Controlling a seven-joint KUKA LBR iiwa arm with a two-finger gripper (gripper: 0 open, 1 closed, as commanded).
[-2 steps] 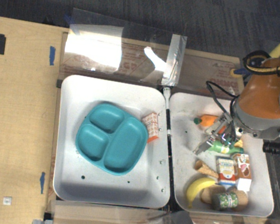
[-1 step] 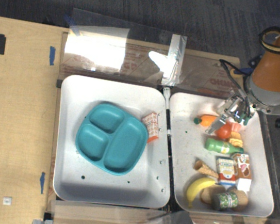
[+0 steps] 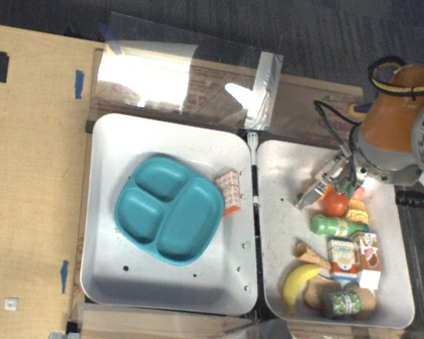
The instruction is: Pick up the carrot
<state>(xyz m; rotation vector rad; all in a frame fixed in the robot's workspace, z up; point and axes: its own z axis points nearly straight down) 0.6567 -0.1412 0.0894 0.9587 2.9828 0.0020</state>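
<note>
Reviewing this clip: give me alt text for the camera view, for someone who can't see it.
The gripper reaches from the right into the right bin, its tip at the top of a cluster of toy food: an orange carrot beside a tomato, with a banana lower down. The left bin holds a teal divided plate and a small carton.

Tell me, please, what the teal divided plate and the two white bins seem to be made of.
The teal plate looks like moulded plastic with a matte finish: even colour, soft rounded compartment edges, no sharp glints. The left bin and right bin look like smooth white plastic or perhaps painted metal, slightly glossy, showing faint reflections; the picture leaves this open.
</note>
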